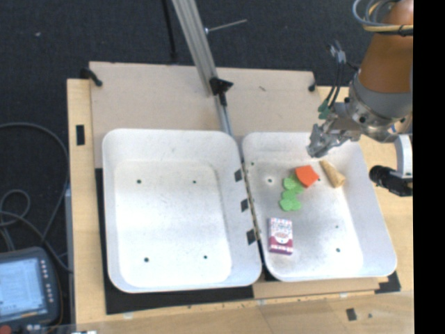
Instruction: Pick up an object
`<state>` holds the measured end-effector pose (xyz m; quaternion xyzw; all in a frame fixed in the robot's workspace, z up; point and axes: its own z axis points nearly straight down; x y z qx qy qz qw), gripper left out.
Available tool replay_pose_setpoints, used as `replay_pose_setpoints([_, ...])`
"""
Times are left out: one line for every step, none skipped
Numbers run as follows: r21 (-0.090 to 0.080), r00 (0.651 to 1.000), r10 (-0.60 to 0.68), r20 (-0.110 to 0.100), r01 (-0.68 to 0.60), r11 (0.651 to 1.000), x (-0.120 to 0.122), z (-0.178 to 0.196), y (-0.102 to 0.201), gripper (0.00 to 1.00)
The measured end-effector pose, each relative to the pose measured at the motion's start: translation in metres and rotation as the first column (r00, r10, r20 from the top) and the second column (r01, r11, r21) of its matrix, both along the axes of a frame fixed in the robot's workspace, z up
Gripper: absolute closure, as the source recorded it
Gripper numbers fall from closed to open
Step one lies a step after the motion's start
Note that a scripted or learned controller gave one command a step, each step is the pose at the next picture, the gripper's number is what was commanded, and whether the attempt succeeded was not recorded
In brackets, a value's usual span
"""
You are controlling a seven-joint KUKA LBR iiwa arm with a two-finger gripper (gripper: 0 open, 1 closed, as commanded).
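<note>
The right bin [361,256] holds an orange block [306,176], a tan wooden peg [332,174] beside it, two green pieces [290,193] and a small purple and white box [281,235]. My gripper [320,145] hangs over the bin's far part, just above and behind the orange block and the peg. Nothing shows between its fingers.
The left bin [118,152] lies beside the right one. A slanted metal post [198,44] rises behind the bins and meets the bench near their shared far corner. A screen device [24,284] sits off the bench at the lower left.
</note>
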<state>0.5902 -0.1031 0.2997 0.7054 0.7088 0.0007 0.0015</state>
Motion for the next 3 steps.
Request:
replay_pose_setpoints([0.0, 1.0, 0.001, 0.0, -0.001, 1.0, 0.012, 0.001, 0.052, 1.0])
replay_pose_setpoints([0.002, 1.0, 0.001, -0.004, -0.001, 1.0, 0.02, -0.019, 0.107, 1.0])
replay_pose_setpoints([0.001, 1.0, 0.001, -0.002, -0.001, 1.0, 0.038, -0.038, 0.155, 1.0])
